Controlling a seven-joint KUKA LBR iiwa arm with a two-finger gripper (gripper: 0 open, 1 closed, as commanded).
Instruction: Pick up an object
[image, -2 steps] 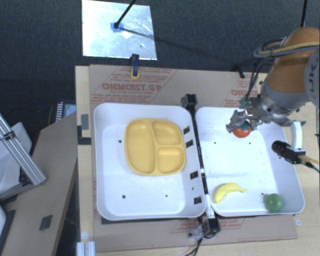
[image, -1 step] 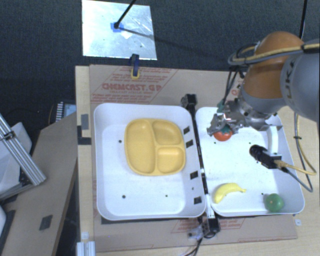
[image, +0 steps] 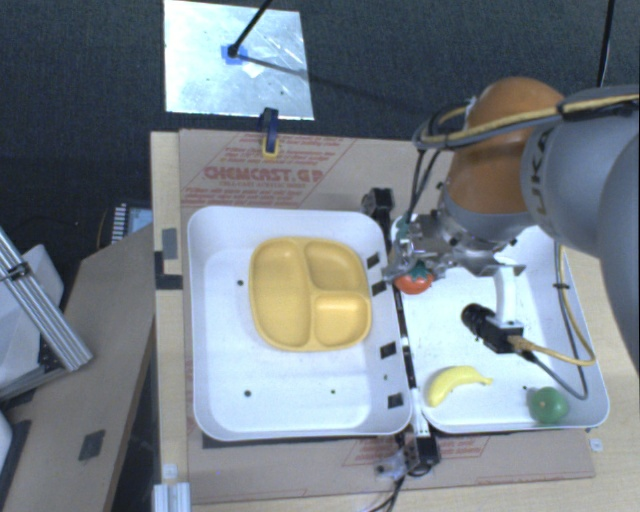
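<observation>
My gripper (image: 408, 262) hangs over the left edge of the right bin (image: 570, 300), beside the divider between the two bins. A small red-orange fruit with a green top (image: 415, 282) lies right under it, touching or nearly touching the gripper's tip. The wrist hides how the gripper stands against the fruit. A yellow banana (image: 457, 382) lies at the front of the right bin. A green round fruit (image: 547, 404) sits in that bin's front right corner.
The left bin (image: 215, 330) holds a yellow divided plate (image: 308, 293). A black cylindrical part (image: 488, 327) with a yellow cable (image: 582, 340) hangs over the right bin's middle. The grey arm and its orange band (image: 505, 150) cover the bin's far part.
</observation>
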